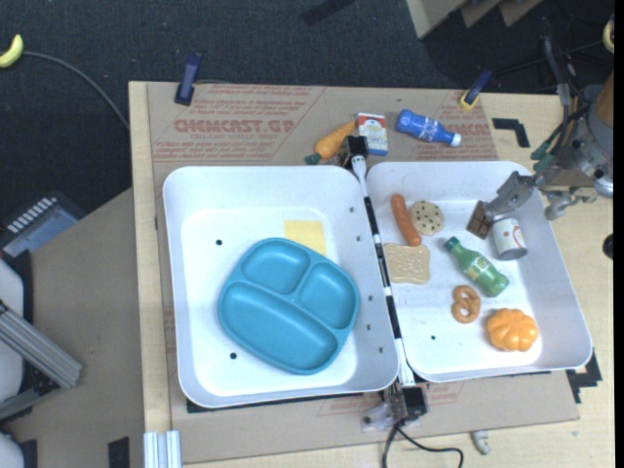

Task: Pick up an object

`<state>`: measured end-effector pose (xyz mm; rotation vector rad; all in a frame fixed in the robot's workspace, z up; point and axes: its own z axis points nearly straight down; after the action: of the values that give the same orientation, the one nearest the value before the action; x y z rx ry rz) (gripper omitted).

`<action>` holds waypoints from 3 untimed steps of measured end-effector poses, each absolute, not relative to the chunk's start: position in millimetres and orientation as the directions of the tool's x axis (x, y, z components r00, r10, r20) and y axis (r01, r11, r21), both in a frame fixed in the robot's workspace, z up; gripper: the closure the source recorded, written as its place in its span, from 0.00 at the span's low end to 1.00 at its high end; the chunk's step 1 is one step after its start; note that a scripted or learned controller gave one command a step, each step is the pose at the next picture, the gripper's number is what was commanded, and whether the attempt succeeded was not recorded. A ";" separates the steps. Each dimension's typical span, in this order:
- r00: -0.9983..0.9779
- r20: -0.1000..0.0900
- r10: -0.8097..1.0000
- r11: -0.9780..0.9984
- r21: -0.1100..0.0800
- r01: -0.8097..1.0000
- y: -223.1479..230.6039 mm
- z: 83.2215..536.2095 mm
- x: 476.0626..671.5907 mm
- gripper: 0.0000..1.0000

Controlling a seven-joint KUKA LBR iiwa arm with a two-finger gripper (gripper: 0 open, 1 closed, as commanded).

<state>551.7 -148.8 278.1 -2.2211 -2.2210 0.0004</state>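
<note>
The right bin [570,305] holds a red hot dog [406,219], a round cookie [426,216], a slice of bread [406,263], a green bottle [478,266], a pretzel [466,304], an orange pumpkin-like toy [512,330], a silver can [507,238] and a small brown block [478,220]. My gripper [511,197] hangs over the bin's upper right part. It is just above the can and beside the brown block. Nothing is seen held in it.
The left bin [185,261] holds a blue divided plate [288,303] and a yellow cheese slice [305,233]. Behind the bins lie a blue bottle [427,127], a small carton [371,133] and a carrot [334,141]. Blue clamps [187,78] grip the board's far edge.
</note>
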 end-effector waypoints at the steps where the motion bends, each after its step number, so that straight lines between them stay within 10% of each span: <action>1: -0.001 -0.001 1.000 0.001 0.004 1.000 -117.8 86.8 591.9 0.00; 2: 0.002 0.000 1.000 -0.002 -0.002 1.000 -150.6 93.6 478.4 0.00; 3: 0.001 -0.002 1.000 -0.001 0.002 1.000 -203.4 143.0 513.3 0.00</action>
<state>513.3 -203.4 143.0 -2.2242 -2.2222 -0.0001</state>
